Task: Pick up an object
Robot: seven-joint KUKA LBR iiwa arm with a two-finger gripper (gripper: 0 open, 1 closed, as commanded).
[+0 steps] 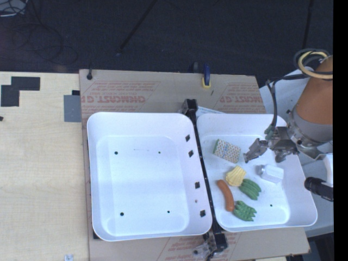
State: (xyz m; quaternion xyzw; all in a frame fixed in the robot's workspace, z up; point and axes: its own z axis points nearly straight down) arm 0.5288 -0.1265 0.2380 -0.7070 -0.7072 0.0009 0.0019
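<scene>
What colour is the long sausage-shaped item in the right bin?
Orange-red; the sausage-shaped item shows clearly in the camera view, beside two green pieces.

I see a pale wood counter point(38, 162), a cardboard sheet point(163, 91) with red print on it, and dark floor point(163, 26) with cables point(32, 31) past the far edge.

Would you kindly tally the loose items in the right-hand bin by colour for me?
Green: 2, upper piece and lower piece
Yellow: 1, corn-like toy
Orange-red: 1, sausage
Speckled beige: 1, sponge block
White: 1, small object
Total: 6
</scene>
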